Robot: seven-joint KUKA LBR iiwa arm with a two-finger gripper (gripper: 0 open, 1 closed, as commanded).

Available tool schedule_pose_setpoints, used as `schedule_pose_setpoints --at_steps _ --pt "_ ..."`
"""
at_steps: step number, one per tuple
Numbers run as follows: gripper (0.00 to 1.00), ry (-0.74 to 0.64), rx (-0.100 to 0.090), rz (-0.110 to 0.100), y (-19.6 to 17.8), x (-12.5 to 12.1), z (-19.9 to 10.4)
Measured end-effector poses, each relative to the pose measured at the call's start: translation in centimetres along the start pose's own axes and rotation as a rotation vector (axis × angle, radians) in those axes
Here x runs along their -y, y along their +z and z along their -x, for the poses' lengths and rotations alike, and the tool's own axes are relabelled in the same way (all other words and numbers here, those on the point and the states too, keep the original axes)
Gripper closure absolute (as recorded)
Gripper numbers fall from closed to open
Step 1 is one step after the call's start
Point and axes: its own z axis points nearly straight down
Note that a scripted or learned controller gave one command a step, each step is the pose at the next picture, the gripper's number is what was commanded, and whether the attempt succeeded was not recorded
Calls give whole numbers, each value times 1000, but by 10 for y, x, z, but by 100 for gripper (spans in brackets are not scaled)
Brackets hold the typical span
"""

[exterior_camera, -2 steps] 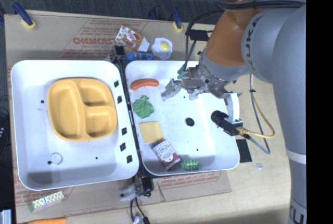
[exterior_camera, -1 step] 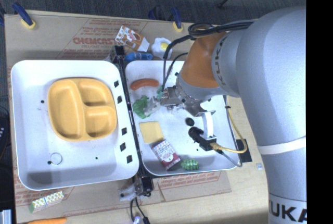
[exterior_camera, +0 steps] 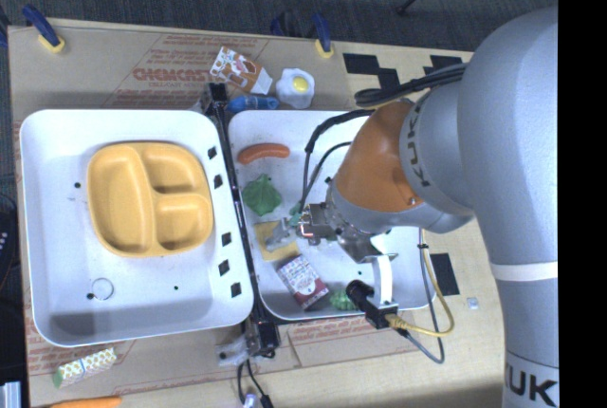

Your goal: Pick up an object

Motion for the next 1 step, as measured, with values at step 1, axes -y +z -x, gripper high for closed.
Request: schedule_pose_setpoints --at_steps 1 --pt "0 -295 -1 1 0 29 9"
